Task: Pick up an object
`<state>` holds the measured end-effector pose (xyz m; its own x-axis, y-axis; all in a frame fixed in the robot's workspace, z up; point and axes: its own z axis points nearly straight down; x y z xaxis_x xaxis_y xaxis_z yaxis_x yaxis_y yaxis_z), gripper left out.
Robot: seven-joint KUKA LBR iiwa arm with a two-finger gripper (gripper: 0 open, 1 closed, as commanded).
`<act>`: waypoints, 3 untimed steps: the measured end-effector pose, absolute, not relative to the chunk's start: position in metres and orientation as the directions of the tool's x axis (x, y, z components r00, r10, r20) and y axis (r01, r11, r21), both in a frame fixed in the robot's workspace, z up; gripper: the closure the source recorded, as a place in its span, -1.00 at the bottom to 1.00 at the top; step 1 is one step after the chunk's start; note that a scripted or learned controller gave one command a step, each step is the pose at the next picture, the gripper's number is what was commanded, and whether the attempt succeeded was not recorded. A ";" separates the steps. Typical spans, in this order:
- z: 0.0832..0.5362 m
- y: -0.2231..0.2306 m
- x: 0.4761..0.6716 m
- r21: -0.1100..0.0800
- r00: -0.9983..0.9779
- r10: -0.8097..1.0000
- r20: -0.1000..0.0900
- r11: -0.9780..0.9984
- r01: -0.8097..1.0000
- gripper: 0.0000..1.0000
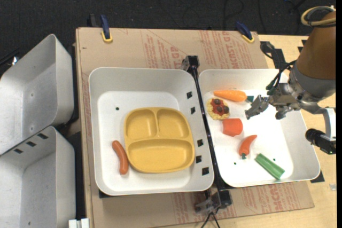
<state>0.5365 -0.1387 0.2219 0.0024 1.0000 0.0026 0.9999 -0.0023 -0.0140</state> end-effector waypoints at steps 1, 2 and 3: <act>0.229 -0.138 0.539 -0.001 -0.001 1.000 0.000 0.001 1.000 -1.00; 0.169 -0.146 0.541 -0.006 0.002 1.000 0.001 -0.002 1.000 -1.00; 0.116 -0.136 0.545 -0.005 0.000 1.000 0.002 0.000 1.000 -1.00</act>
